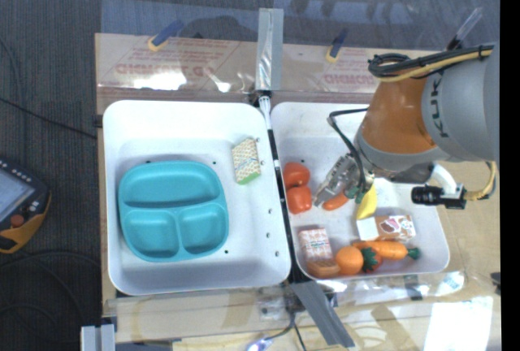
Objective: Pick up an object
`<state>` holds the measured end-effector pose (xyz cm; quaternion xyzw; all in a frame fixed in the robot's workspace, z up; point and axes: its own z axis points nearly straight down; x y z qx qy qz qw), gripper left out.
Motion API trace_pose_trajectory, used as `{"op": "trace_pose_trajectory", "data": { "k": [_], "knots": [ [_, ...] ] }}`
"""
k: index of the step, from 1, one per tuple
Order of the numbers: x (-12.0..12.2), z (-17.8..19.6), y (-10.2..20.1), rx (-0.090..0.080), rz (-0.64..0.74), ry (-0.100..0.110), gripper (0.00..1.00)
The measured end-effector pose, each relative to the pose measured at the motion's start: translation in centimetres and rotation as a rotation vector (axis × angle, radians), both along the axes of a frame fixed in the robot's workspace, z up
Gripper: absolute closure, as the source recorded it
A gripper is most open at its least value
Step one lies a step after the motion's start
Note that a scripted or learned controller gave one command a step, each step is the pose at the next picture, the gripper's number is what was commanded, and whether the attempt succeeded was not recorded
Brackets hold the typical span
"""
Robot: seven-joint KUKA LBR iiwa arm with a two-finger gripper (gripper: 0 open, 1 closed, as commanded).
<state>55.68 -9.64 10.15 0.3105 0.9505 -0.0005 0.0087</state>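
Gripper (335, 185) over right bin (309, 118), fingers parted, holding nothing; red pepper (335, 202) just below fingertips, long axis roughly left-right.

Even, bright overhead light; glare streaks the clear plastic sheet (244, 49) at upper centre, the white bins (195, 118) cast soft shadows, focus is slightly soft.

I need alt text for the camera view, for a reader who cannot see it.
A grey robot arm with an orange band lowers its gripper into the right white bin, among small toy foods near two red pieces. The left white bin holds a turquoise divided plate and a sponge.
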Motion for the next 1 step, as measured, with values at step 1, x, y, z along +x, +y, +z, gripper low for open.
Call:
{"op": "trace_pose_trajectory", "data": {
  "k": [1],
  "knots": [
    [-0.99,8.21,5.22,0.007,-0.274,0.015,1.00]
  ]
}}
